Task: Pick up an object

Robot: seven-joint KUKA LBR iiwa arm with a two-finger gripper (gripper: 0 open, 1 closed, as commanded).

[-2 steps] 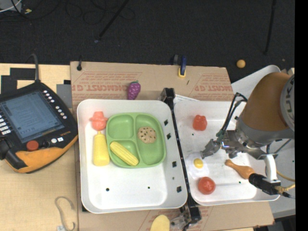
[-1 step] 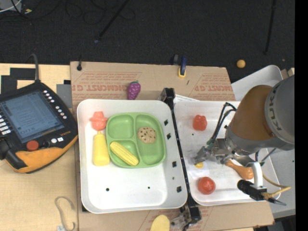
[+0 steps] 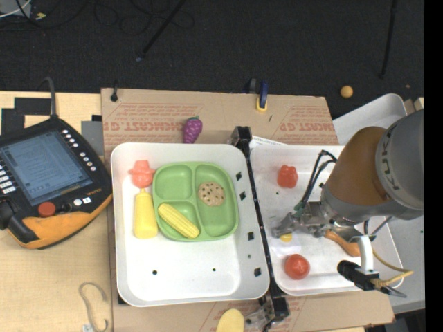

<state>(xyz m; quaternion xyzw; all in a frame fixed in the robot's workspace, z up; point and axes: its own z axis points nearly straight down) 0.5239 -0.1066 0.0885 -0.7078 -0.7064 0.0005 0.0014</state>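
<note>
The claw is down low in the right bin, near its left wall; whether it is clenched or released cannot be told from this slant. Just below its tip lies a small yellow piece, touching or nearly so. A little farther toward the camera and slightly right sits a red tomato, the likeliest target; being round, it offers no long axis to line up with. To the claw's right, an orange carrot-like piece pokes out from under the wrist. Beyond the claw, toward the back of the bin, is a red pepper. Well off to its left, the other bin holds a green divided plate with a cookie and corn cob.
</note>
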